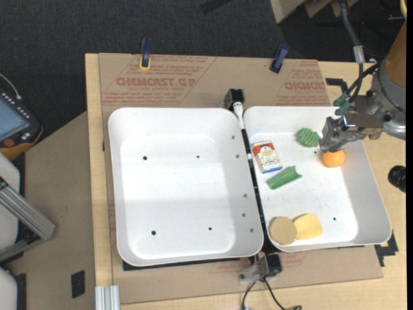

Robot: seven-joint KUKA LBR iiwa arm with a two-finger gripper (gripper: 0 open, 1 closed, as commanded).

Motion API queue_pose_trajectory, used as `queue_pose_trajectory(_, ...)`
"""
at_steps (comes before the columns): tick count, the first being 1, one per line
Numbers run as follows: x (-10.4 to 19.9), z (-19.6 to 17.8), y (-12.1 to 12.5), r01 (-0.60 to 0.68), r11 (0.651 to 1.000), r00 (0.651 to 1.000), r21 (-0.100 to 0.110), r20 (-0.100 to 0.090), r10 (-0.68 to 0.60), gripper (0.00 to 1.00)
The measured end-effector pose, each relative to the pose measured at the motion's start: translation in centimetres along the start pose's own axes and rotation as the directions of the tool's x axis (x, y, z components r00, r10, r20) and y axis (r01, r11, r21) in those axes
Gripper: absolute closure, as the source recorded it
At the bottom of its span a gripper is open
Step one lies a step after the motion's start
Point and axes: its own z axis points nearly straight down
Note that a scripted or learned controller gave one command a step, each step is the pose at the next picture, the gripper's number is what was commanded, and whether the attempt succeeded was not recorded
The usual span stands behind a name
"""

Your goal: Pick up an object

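My gripper [335, 142] hangs over the far right part of the right bin [361, 199], directly above a small orange ball [333, 159] and close to or touching its top. A ridged green piece [308, 137] lies just left of the gripper. Further left, a small red, white and blue carton [266, 157] rests near the bin's left wall, with a long green piece [284, 177] below it. At the bin's near edge a tan round disc [282, 230] and a yellow piece [309, 226] sit side by side.
The left bin [129, 141] lies beside the right one, with a black divider clamp [234, 99] at the far end of the seam between them. Both bins rest on a cardboard sheet [193, 76] held by blue clips. The arm's cables reach in from the upper right.
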Motion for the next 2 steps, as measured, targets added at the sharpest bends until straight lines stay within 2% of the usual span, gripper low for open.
queue_pose_trajectory(1, 4.5, 4.0, 0.1, 0.003, 1.000, 1.000, 0.015, 0.000, -0.003, 1.00)
queue_pose_trajectory(2, -1.1, 2.2, 0.2, -0.007, 1.000, 1.000, 0.005, 0.003, 0.007, 1.00)
